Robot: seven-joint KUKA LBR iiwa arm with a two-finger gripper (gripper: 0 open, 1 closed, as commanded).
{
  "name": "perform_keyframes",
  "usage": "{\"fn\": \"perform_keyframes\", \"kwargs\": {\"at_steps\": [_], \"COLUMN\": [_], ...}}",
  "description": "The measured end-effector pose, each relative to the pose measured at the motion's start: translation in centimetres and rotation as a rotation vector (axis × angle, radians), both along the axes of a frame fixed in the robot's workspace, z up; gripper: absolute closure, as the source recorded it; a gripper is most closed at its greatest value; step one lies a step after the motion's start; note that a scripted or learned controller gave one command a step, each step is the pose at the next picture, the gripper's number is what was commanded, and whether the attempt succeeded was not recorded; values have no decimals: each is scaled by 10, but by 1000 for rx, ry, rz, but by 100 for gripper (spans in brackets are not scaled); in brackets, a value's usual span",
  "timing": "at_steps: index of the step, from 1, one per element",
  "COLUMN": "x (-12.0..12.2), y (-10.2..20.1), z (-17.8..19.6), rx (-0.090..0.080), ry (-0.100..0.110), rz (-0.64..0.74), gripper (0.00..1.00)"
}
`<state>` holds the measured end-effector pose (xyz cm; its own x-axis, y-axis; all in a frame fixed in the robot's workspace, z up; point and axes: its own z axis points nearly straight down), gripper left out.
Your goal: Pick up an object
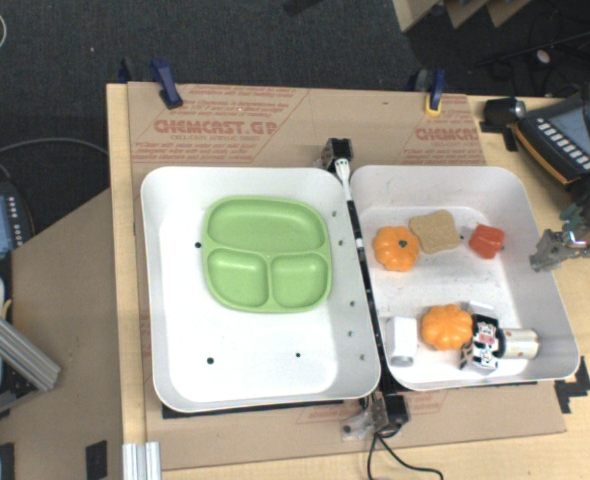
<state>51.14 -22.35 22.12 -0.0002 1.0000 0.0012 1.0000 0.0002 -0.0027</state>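
Note:
The right white bin (515, 193) holds several small objects. An orange pumpkin (396, 248) lies at its left, touching a tan bread slice (436, 231). A red pepper-like piece (486, 240) lies to the right of the bread. Near the front sit a second orange pumpkin (446, 327), a white cylinder (404, 338), a black-and-white toy (484, 345) and a pale bottle (518, 343). My gripper (555, 249) is small and grey at the bin's right rim, to the right of the red piece, with nothing visibly held.
The left white bin (175, 348) holds a green divided plate (268, 254). Both bins rest on a brown cardboard sheet (225, 118) clamped at the back. A yellow-and-black device (555, 138) sits at the far right, and cables run at the front.

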Motion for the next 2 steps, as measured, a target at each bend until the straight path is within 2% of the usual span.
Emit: {"fn": "perform_keyframes", "kwargs": {"at_steps": [2], "x": [17], "y": [-1], "z": [-8], "rx": [-3], "ry": [-5], "rz": [0], "gripper": [100]}}
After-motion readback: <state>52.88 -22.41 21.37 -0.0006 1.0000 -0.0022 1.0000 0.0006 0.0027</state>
